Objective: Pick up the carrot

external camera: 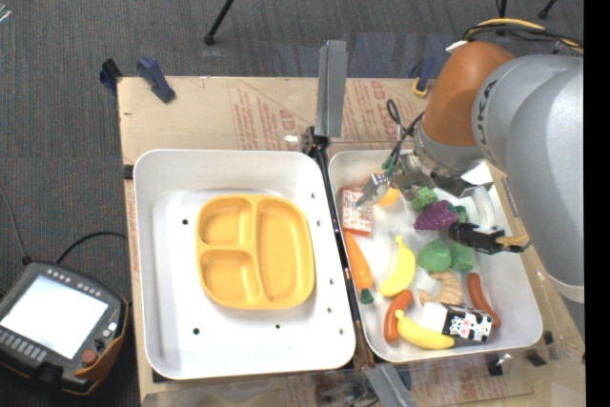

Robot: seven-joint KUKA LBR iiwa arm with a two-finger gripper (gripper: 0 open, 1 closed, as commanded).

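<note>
Against the right bin's left wall—carrot [358,261] (pincer [379,191] state unclear).

Carrot [358,262]: orange, green-tipped, lying flat along right bin's [530,300] left wall, tip pointing toward the camera, nothing gripping it.

Even overhead light, soft shadows, slight blur overall
</note>
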